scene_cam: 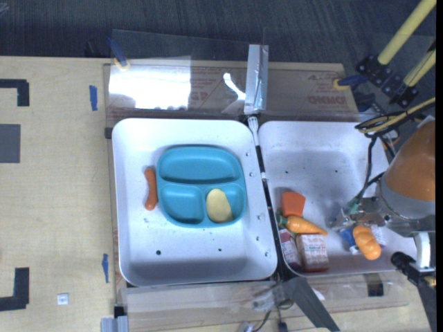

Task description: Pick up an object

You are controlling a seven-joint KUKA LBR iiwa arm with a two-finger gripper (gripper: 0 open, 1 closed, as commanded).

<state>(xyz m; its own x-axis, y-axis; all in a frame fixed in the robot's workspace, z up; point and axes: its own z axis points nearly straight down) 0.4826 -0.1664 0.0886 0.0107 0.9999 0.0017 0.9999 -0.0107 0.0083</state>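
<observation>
I counted two white bins side by side at mid-frame: the left bin [131,185] and the right bin [311,151]. The left bin held three things: one blue divided tray [190,175], one yellow potato-shaped item [219,205] lying in the tray's lower right compartment, and one orange sausage-shaped item [149,188] on the bin floor just beside the tray's left edge. The right bin held its things along its lower part: one orange-red block [293,202], one toy carrot [304,225] lying just below it, one small printed carton [312,252] at the lower wall, and, well to the right, one orange rounded object [367,243] with a small blue item [347,237] touching its left side. My arm [415,175] entered at the right edge of the frame, its orange band over the right bin's right wall. My gripper [360,216] stood just above the orange rounded object; whether it was spread or pressed together, I could not tell.
</observation>
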